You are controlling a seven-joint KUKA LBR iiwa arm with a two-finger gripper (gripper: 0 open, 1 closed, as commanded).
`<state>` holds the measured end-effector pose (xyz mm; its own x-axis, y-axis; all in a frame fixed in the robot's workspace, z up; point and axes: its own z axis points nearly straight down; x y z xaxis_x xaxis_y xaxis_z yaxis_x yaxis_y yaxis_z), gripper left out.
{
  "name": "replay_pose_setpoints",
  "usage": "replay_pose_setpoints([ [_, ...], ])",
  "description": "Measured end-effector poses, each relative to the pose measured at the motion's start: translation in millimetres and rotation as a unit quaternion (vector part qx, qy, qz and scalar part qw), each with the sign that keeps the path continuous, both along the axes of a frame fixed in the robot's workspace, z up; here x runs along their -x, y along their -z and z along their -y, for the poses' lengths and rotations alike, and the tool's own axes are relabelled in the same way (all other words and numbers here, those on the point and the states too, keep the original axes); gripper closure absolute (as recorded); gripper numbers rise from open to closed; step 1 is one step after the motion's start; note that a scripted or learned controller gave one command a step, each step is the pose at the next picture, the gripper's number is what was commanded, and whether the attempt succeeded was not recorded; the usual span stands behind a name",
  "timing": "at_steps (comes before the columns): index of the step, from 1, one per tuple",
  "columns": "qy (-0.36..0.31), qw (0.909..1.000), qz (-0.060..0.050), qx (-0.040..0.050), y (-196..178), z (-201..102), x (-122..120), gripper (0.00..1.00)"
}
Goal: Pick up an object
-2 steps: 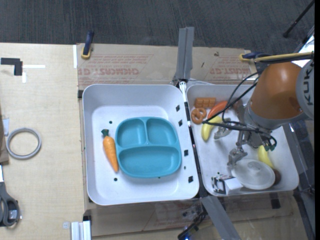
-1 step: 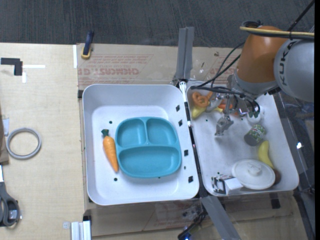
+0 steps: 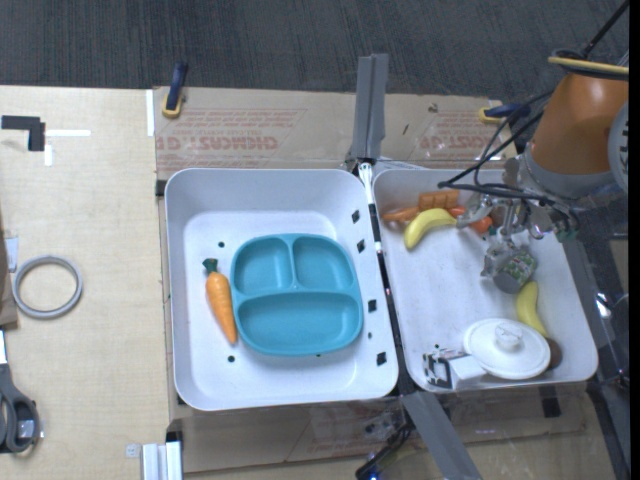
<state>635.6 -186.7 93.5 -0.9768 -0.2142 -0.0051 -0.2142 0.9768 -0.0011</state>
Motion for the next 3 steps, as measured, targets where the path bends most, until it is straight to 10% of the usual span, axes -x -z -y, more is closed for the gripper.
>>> replay_pose_setpoints([
  [1, -0.001, 1.0, 0.003, 0.0007, -11.2, -0.3, -1.9, 1.0],
  [2, -0.055, 0.9985, 0.002, 0.0004, -141.6, -31.7, -19.4, 1.0],
  [3, -0.167, 0.986, 0.001, 0.0005, -177.6, -49.3, -24.7, 1.0],
])
